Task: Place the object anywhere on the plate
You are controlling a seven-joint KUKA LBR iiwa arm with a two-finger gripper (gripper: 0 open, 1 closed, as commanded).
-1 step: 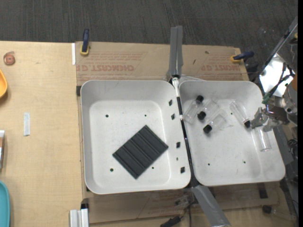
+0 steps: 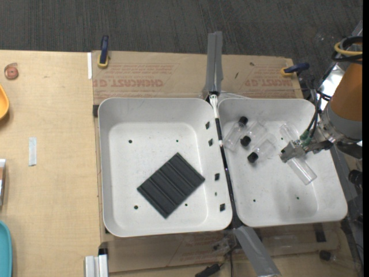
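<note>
Although the arm (image 2: 346, 105) reaches in from the right, you should know that its gripper (image 2: 291, 153) sits low over the right bin (image 2: 277, 209), and whether its jaws are wide, narrow or closed on anything cannot be told from this overhead view.

Just below and right of the gripper lies a clear plastic tube (image 2: 303, 171), tilted, touching or nearly touching the gripper's tip; it is not visibly held. To the left, in the same bin, is a loose cluster of clear plastic pieces with black caps (image 2: 248, 138), near the divider between the bins.

The plate (image 2: 171, 185), a dark ridged rectangle, lies at an angle in the left bin (image 2: 115, 154), well apart from the gripper.

The object to move is judged to be one of the clear pieces in the right bin, most likely the tube beside the gripper.

What could go wrong for you here: the tube is smooth, round and see-through, so it may roll or slip out of a closing grip. A grasp taken near its end could let it tip and drop during the carry over the divider. The ridged plate may let a round piece roll off once it is released.
</note>
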